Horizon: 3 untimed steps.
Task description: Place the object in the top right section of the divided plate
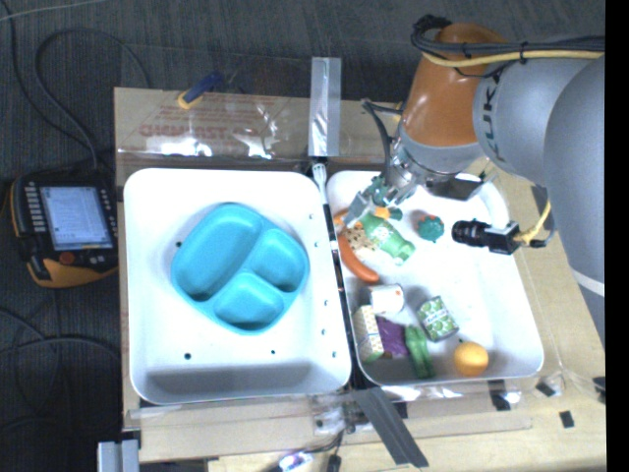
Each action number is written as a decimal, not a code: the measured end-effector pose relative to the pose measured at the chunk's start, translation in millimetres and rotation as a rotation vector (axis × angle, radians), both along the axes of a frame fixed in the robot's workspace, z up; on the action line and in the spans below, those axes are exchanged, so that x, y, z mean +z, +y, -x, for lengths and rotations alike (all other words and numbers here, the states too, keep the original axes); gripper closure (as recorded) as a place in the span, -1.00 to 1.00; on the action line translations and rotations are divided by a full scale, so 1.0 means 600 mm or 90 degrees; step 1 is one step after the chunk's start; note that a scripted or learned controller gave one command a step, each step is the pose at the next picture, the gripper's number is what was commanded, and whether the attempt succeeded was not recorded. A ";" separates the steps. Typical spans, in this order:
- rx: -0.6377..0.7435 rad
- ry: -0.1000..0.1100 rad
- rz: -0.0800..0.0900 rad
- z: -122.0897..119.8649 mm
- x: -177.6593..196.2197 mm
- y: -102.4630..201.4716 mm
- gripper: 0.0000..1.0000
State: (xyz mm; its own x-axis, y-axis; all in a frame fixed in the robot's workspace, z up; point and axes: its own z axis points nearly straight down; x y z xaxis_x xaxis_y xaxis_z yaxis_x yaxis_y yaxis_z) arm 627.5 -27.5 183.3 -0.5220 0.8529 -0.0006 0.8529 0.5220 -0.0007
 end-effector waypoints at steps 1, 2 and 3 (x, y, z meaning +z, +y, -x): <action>0.051 0.000 0.001 -0.041 -0.001 0.088 1.00; 0.193 0.000 0.000 -0.037 0.000 0.195 1.00; 0.308 -0.002 -0.001 -0.028 -0.130 0.258 1.00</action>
